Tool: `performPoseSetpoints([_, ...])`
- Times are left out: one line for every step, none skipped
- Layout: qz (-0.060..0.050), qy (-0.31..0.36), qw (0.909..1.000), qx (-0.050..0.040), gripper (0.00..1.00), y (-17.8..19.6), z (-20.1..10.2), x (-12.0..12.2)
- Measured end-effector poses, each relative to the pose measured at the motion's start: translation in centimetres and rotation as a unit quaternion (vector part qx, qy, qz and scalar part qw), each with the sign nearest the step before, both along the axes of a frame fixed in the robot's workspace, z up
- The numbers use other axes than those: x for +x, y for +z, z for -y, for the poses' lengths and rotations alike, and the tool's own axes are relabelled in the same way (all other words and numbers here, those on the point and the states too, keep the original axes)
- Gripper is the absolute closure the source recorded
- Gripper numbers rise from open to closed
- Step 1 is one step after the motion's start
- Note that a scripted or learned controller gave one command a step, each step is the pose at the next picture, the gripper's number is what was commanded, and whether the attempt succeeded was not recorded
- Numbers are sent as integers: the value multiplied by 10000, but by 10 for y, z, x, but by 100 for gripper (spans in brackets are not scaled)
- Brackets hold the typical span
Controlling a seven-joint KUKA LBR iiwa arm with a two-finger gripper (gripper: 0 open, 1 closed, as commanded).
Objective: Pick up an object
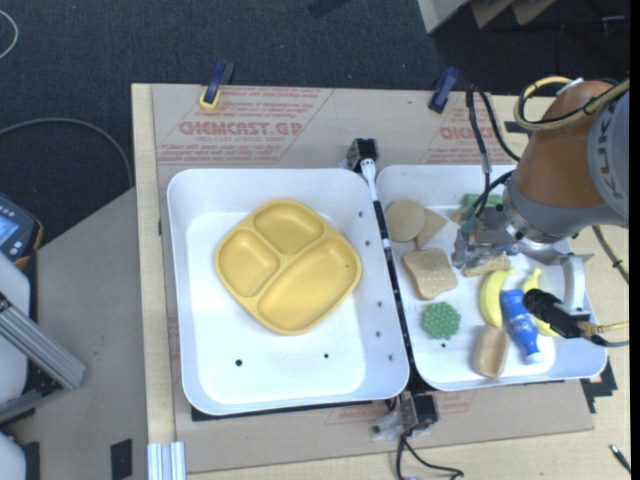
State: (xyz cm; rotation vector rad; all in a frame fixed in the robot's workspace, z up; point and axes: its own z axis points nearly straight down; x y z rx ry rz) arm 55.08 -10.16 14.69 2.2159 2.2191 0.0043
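Observation:
The right bin [440, 373] holds several toy foods: a tan round cookie [405, 220], a toast slice [430, 273], a green broccoli floret [440, 320], a yellow banana [491, 296], a blue tube [519, 320], a tan bread roll [489, 350] and a green item [478, 205] at the back. My gripper [478, 253] is low in this bin, between the toast slice and the banana. The wrist hides its fingertips. A yellow divided plate [288, 265] lies in the left bin [200, 358].
The grey arm with its orange band [560, 168] covers the right bin's back right part. Cables run over the far right rim. Clamps [212, 86] hold the brown bench board at the back. A black divider strip [385, 268] runs between the bins.

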Motion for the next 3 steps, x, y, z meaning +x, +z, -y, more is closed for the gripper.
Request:
performPoseSetpoints([2, -4, 10000, 0, 100, 58, 2, -8])
performPoseSetpoints([-7, -3, 10000, 3, 100, 79, 2, -7])
performPoseSetpoints([-8, 17, 10000, 9, 100, 86, -47, 3])
